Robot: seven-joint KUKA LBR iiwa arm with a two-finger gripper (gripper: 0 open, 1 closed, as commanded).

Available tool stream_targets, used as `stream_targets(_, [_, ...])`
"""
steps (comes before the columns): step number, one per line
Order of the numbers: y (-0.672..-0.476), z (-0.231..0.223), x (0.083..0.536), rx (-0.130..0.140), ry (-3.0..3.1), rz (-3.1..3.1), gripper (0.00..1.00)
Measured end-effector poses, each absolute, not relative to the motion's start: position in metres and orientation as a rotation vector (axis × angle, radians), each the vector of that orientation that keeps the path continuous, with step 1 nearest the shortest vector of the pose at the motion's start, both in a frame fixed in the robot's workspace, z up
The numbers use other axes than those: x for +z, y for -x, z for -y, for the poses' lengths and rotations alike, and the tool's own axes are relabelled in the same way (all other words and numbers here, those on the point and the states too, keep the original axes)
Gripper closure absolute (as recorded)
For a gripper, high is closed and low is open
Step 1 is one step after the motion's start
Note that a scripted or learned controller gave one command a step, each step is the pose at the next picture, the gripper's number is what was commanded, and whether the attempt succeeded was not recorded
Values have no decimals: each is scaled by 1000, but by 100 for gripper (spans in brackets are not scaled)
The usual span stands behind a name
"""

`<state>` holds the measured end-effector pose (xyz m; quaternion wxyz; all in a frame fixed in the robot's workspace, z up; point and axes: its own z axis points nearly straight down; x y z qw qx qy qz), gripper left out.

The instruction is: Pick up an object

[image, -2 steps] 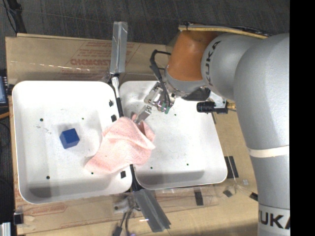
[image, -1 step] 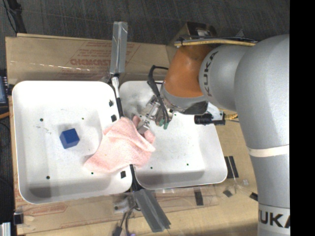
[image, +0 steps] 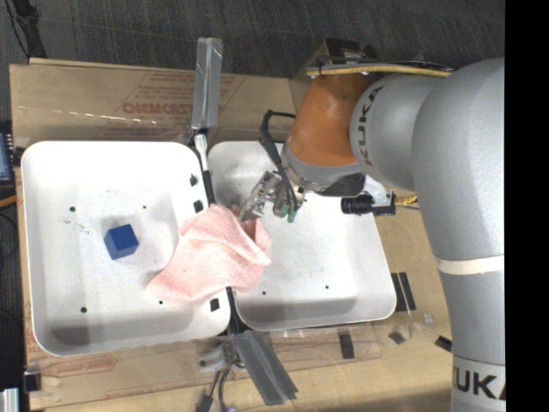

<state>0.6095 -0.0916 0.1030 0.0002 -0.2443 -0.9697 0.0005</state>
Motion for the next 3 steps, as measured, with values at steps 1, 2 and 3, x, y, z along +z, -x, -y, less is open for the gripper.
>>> stream_targets(1, [-614,80,193,0,981,2987,100])
stream_targets(2, [-614,80,193,1,981,2986,0])
stream_targets(3, [-600,105,93,1,886,3010,0])
